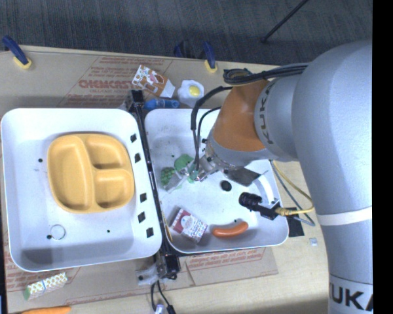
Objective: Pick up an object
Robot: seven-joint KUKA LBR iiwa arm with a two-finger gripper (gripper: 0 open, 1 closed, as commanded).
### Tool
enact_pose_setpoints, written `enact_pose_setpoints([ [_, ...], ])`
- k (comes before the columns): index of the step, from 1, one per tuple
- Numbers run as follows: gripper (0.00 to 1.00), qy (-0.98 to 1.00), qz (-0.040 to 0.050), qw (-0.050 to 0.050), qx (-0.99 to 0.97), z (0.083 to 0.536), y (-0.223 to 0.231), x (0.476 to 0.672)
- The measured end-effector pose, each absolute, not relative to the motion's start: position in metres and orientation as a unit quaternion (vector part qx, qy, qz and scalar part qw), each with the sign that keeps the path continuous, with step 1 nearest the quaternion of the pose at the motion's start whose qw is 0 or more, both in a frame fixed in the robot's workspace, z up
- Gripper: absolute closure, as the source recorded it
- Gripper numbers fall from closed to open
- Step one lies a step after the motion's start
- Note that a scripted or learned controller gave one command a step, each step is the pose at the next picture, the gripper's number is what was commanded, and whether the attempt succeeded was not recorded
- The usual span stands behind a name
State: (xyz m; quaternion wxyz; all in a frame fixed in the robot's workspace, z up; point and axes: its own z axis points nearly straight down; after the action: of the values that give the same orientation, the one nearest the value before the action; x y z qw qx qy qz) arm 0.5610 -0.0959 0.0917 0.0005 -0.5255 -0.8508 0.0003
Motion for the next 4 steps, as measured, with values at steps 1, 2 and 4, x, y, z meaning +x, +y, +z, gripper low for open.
enact_pose_setpoints([
  [1, 0.0, -0.94, 0.0006, 0.0, -0.341, 0.093, -0.098, 0.657],
  [2, 0.0, -0.994, 0.0003, 0.0, -0.113, 0.193, -0.065, 0.604],
  [4, 0.0, -0.999, 0.0, -0.004, -0.05, 0.098, -0.105, 0.619],
])
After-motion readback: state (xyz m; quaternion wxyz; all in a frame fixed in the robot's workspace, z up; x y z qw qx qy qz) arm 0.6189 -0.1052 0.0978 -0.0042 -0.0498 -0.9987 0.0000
